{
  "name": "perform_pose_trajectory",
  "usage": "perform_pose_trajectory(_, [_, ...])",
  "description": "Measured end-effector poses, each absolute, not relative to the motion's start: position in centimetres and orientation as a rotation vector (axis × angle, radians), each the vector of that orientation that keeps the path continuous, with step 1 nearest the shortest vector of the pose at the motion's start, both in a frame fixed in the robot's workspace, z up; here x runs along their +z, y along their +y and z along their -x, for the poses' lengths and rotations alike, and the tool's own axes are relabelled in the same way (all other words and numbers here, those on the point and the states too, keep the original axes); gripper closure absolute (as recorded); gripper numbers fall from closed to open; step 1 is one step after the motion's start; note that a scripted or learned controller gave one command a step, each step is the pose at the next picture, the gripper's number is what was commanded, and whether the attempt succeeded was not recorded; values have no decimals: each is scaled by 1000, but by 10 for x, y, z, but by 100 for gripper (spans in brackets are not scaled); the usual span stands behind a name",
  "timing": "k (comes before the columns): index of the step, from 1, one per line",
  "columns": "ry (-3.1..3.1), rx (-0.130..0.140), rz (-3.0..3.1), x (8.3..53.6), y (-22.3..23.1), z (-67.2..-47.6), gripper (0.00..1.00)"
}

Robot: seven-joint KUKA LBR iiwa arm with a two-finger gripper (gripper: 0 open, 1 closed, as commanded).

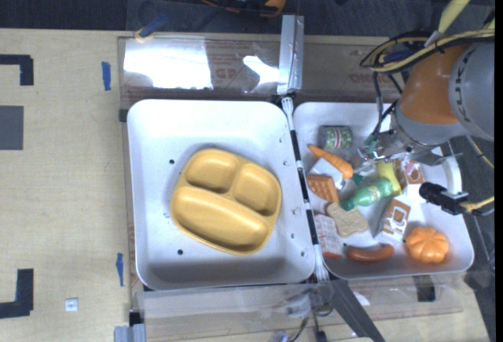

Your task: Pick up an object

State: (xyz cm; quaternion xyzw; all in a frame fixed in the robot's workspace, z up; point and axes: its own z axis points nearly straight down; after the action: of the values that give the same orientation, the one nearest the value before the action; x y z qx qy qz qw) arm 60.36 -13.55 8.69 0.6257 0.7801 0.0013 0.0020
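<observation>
Gripper (pixel 376 150) low among toys in right bin (pixel 464 254); finger state unclear. Advise centring over green bottle (pixel 366 194), clear of carrot (pixel 332 160).

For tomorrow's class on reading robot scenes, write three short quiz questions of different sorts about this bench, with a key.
1. True or false: the yellow divided plate lies in the left bin.
2. Which sits nearest the right bin's front right corner? A the small can B the pumpkin C the carrot
3. Fill in: the sausage lies along the bin's ____ wall, front or back.

Key: 1 true; 2 B; 3 front.
</observation>
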Motion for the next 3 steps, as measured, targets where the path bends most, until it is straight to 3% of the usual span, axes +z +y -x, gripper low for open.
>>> perform_pose_trajectory(1, [2461,19,-1953,88,-126,-606,0])
perform_pose_trajectory(2, [2222,5,-2217,86,-150,-598,0])
perform_pose_trajectory(3, [2438,4,-1978,87,-92,-608,0])
